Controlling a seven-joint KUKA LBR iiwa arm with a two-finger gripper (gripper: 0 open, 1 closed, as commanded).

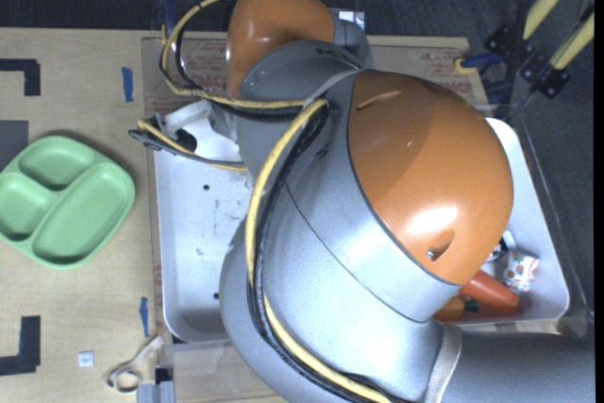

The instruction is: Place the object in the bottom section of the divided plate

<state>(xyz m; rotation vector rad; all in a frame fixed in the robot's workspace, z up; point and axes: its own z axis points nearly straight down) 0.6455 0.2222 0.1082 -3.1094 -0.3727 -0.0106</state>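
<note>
A light green divided plate (64, 201) lies on the wooden bench at the far left, with two small sections toward the top and one large section toward the bottom right. The grey and orange arm (377, 203) covers most of both white bins. Its wrist reaches down toward the top of the left bin (184, 250), and the arm's own body hides the gripper's end. An orange carrot-like object (486, 294) and a small white patterned object (521, 271) lie in the right bin, peeking out beneath the arm.
Black tape marks (21, 75) sit on the bench left of the bins. A beige strap or tag (132, 373) lies near the left bin's bottom corner. Yellow cables (189, 33) loop around the arm's wrist. Tripod legs stand beyond the bench at the top.
</note>
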